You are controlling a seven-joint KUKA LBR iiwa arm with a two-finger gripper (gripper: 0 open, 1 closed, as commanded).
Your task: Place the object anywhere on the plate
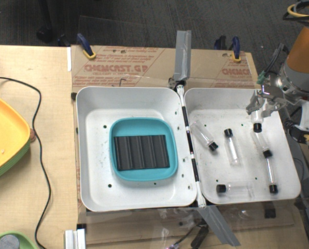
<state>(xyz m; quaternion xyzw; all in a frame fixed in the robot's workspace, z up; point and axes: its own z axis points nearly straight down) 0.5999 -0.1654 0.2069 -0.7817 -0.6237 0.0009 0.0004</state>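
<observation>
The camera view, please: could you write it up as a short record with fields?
left bin: holds a teal plate with a dark ribbed insert
right bin: several clear tubes with black caps, lying loose
tube nearest divider: tilted, cap toward the lower right
end effector: over the right bin's upper right area, a capped tube just beneath it
plate contents: none of the tubes lies on it yet
</observation>
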